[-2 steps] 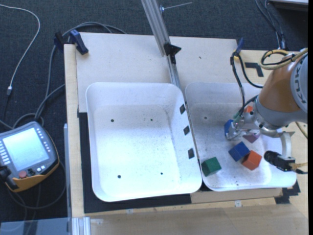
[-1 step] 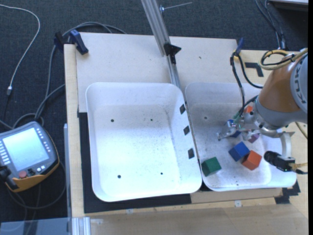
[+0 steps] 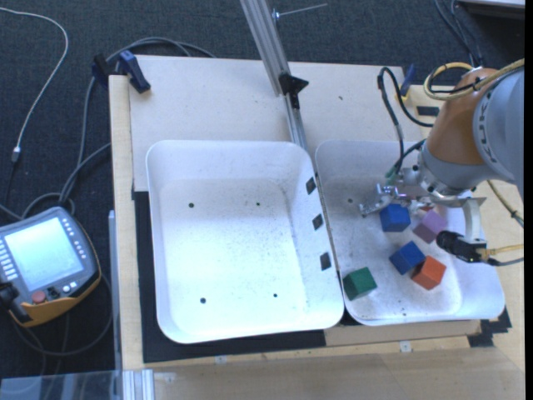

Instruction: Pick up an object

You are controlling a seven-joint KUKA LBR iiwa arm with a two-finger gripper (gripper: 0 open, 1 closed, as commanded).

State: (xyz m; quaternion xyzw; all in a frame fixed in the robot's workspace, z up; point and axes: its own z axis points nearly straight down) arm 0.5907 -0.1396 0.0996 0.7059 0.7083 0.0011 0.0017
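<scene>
Gripper (image 3: 385,200) sits low in the right bin (image 3: 366,161) right by a blue block (image 3: 395,218); can't tell if it's gripping anything tbh.

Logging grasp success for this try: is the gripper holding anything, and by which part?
Cannot be told. The gripper sits just above a blue block, but the grip itself is hidden.

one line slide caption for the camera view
KUKA arm's tool hovers over coloured blocks in the right bin: blue cube nearest.
</scene>
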